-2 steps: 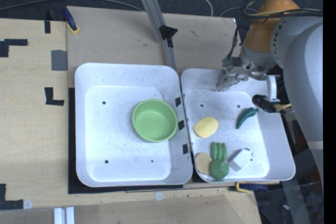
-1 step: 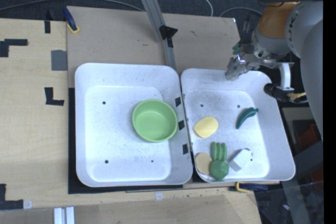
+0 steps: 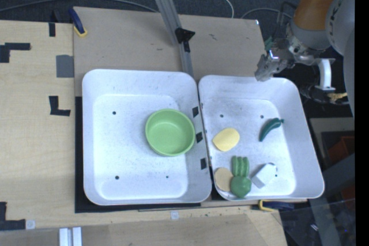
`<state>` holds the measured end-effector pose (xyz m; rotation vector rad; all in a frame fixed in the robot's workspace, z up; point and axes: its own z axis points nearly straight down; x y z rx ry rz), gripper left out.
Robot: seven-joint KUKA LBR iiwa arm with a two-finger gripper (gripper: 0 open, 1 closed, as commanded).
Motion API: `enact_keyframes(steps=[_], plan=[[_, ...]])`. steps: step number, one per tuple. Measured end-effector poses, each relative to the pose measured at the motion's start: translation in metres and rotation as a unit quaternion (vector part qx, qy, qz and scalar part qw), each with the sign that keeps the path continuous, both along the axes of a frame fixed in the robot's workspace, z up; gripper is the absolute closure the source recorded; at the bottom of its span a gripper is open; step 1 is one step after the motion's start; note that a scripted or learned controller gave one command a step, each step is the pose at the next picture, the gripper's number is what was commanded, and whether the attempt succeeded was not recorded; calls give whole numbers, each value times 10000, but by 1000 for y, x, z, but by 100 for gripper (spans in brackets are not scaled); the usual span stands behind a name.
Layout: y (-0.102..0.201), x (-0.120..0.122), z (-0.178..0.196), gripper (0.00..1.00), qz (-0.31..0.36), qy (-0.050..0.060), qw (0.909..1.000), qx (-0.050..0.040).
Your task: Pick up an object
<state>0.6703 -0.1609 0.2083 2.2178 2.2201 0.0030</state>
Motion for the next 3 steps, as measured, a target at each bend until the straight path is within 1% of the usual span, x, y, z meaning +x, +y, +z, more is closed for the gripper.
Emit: enact_keyframes(steps=[1,2,3], plan=[[-6,5,47,100,6,-3,10000,-2],[42,-5,52,100,23,22,10000,12],[99,-21,56,100,27,27,10000,16]])
